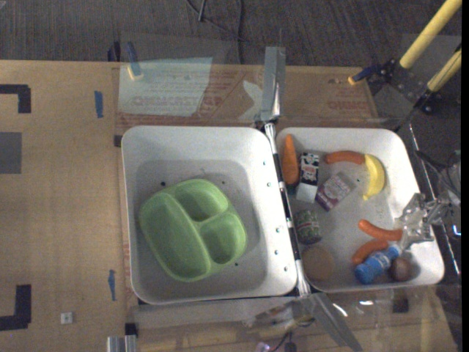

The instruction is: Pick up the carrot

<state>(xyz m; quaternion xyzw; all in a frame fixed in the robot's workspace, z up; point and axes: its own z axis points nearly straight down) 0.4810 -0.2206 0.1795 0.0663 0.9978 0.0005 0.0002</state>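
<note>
I can't tell tool (416,222) state; carrot (290,160) far across bin, sausages (379,231) right beside tool, so wrong-item grab likely.

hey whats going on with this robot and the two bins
A robot arm reaches in from the right, its metal end effector sitting over the right edge of the right white bin. That bin holds toy food; the long orange carrot lies against its left wall, far from the end effector and untouched. Nearer the end effector lie two orange sausage-shaped toys and a blue bottle. The left white bin holds a green divided plate.
</note>
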